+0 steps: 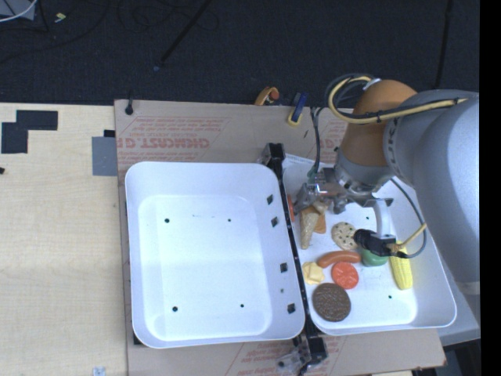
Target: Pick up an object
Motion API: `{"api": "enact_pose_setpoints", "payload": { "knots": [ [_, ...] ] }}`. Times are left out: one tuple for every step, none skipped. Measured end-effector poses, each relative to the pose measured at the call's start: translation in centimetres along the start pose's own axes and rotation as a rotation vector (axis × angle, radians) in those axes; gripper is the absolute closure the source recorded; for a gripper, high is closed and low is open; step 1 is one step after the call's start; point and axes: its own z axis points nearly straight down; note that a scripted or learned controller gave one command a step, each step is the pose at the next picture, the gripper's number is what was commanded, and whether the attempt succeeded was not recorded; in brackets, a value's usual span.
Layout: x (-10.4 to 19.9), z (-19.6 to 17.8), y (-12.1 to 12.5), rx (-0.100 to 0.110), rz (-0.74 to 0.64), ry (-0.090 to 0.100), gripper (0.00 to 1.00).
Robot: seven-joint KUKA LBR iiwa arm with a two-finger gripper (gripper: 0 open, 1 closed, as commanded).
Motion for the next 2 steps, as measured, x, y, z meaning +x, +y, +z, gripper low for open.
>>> {"api": "enact_pose_setpoints", "payload": {
  "knots": [
    [0.1, 0.1, -5.3, -0.002, 0.003, 0.002, 0.00],
    [-0.4, 0.1, -0.1, 0.002, 0.003, 0.005, 0.00]
  ]
}}
